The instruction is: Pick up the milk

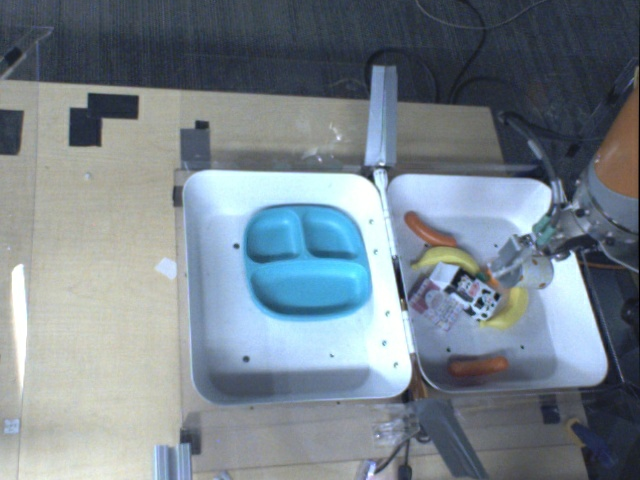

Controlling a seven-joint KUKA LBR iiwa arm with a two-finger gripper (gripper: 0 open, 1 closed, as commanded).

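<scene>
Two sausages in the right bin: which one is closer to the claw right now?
The upper sausage, by the banana near the bin's far side, is closer to the claw. The other sausage lies at the near wall.

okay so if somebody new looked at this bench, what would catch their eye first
Probably the bright blue divided tray, alone in the left bin. Next, the cluster in the right bin: a yellow banana, two sausages and the milk carton, with the gripper reaching in from the right just above the carton.
</scene>
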